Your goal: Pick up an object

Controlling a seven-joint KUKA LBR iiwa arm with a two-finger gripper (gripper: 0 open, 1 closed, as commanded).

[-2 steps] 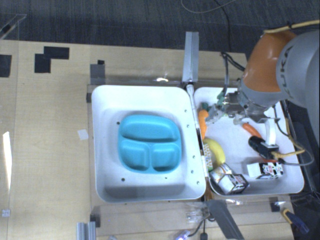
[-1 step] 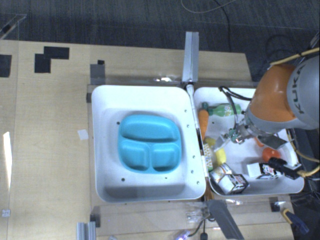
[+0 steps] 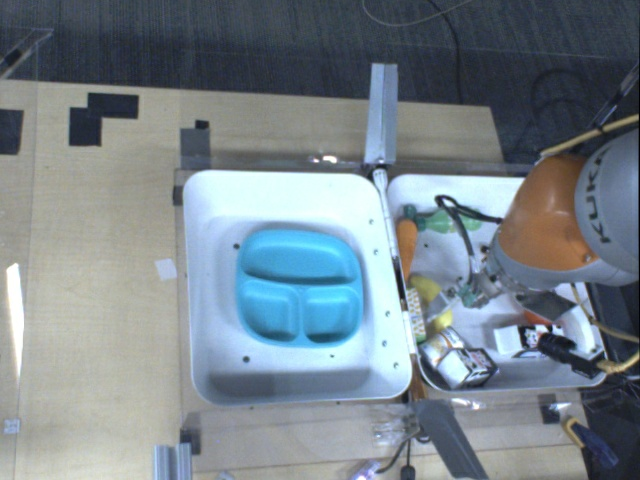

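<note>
Dark ribbed carpet lay beyond the far edge of a pale wooden desk (image 3: 90, 298), whose smooth top carried black block-shaped marks at its far left and two shallow white bins side by side. On the left, the left bin (image 3: 205, 278), glossy plastic with rounded corners, held a matte sky-blue tray (image 3: 297, 286) with soft curved edges, split into one long compartment on the far side and two smaller ones on the near side. A grey metal post (image 3: 381, 118) rose from the far end of the rim between the bins. On the right, the right bin (image 3: 440, 183) was crowded: an orange carrot-shaped toy (image 3: 406, 243) lay along its left wall, a green piece (image 3: 437, 222) sat just beyond it, a small yellow object (image 3: 426, 289) rested near the middle of that wall, and a dark-and-white boxy object (image 3: 458, 358) sat in the near left corner. A white item with red and black parts (image 3: 535, 336) lay toward the near right. Over that bin hung the arm, its rounded orange band (image 3: 545, 223) and grey casing hiding much of the bin's right side. The tool (image 3: 474, 290) reached down just right of the yellow object, amid black cabling; whether it was open or shut could not be told, and nothing was visibly in its grasp.
</note>
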